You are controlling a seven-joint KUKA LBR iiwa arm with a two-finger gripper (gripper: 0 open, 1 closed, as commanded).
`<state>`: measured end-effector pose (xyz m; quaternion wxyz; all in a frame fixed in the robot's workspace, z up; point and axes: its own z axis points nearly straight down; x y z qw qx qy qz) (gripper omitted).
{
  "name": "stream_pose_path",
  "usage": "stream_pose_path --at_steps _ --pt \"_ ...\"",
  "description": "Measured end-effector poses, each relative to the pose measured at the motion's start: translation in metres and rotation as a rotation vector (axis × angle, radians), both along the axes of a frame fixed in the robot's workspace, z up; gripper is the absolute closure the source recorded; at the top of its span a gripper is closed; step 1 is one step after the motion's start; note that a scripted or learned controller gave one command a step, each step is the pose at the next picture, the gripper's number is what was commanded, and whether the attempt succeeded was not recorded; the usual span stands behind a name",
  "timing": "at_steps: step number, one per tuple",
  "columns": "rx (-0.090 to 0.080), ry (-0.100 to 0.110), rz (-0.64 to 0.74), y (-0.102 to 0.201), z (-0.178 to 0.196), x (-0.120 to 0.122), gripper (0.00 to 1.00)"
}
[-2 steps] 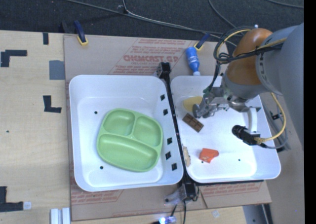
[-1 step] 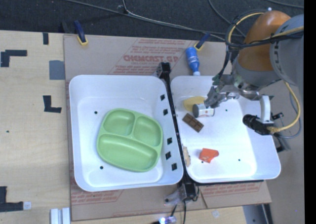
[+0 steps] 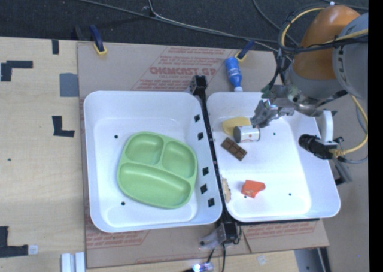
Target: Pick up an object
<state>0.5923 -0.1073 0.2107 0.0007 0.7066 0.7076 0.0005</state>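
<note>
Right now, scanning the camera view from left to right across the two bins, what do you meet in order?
Green divided plate in the left bin → brown bar → orange piece → gripper at the right bin's far side.

The wooden bench (image 3: 36, 163) carries a cardboard sheet (image 3: 155, 67) bearing two white bins, left (image 3: 99, 109) and right (image 3: 317, 196).
</note>
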Motion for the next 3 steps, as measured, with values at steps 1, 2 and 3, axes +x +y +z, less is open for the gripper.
stream_pose_path --at_steps 1,2,3 --pt "0.002 0.002 0.005 0.055 0.012 0.004 1.00" --pt "0.002 0.002 0.006 0.110 0.022 0.004 1.00" --pt "0.002 0.004 0.005 0.156 0.022 -0.002 1.00"
